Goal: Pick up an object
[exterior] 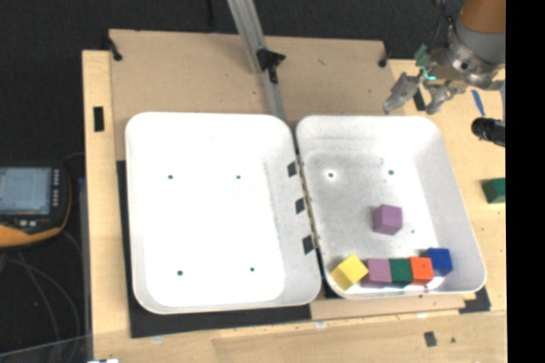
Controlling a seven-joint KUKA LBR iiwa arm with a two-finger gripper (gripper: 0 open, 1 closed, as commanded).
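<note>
Gripper (415, 97) hangs open and empty at two o'clock, above the right bin's (451, 174) far rim; purple cube (387, 218) sits apart.

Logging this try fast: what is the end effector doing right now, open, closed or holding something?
End effector: open, nothing between its fingers, above the right bin's far rim.
</note>
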